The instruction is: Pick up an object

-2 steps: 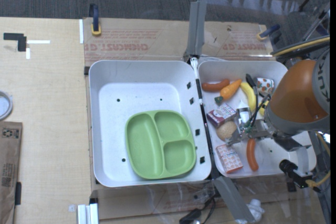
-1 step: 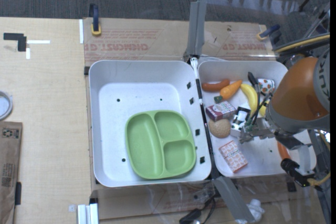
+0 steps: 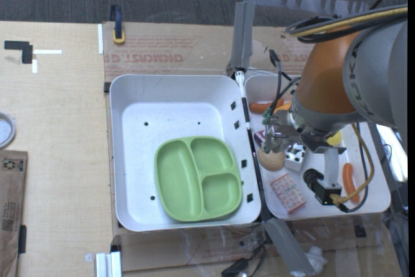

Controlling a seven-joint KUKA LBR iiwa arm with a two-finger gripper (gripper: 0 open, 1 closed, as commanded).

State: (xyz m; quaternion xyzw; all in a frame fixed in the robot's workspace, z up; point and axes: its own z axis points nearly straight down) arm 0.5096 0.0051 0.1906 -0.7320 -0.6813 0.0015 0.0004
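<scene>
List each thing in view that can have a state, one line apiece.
green divided plate: lying flat in the left bin, right way up, nothing in its compartments.
gripper: lowered into the right bin, above a tan round object.
small box: lying flat in the right bin.
white die: resting beside the tan round object.

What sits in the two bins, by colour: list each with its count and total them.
Green: 1, divided plate
Orange: 2, back stick, right stick
Tan: 1, round lump
White: 1, dotted cube
Pink: 1, small box
Yellow: 1, scrap
Total: 7 in sight; the arm covers part of the right bin.
</scene>
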